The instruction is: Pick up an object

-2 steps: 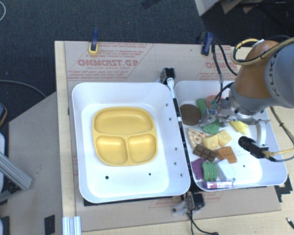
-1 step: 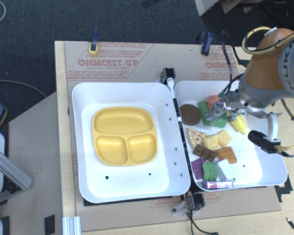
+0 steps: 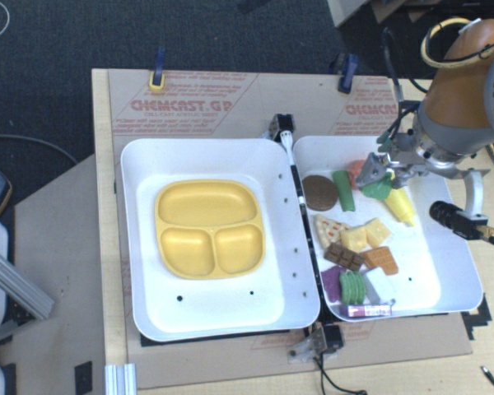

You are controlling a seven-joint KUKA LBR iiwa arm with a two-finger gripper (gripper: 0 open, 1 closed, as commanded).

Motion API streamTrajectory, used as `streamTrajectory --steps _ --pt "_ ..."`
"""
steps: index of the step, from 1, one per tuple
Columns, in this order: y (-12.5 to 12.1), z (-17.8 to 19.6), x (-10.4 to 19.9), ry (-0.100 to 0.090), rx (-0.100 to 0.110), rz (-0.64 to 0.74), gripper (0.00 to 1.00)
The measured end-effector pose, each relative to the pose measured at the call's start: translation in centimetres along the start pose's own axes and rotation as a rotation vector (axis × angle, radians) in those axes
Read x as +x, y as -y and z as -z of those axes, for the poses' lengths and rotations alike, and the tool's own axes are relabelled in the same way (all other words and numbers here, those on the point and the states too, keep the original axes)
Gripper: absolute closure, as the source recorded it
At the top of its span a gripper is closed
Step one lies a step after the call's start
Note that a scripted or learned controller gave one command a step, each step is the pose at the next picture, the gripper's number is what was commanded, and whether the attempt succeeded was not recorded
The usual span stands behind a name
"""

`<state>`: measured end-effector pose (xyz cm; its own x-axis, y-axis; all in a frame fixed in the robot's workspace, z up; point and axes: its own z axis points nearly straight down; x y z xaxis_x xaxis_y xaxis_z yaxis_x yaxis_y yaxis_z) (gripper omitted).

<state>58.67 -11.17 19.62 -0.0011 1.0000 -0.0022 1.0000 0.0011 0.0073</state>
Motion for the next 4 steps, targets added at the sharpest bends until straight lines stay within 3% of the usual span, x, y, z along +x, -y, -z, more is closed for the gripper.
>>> streamTrajectory --steps 1,3,4 --pt "-0.1 3.1 0.0 0.0 0.001 0.0 1.0" --pt "-2.4 1.5 10.2 -0.003 0.004 0.004 1.0" --pt "-4.0 3.6 14.9 -0.003 0.002 0.005 1.0"
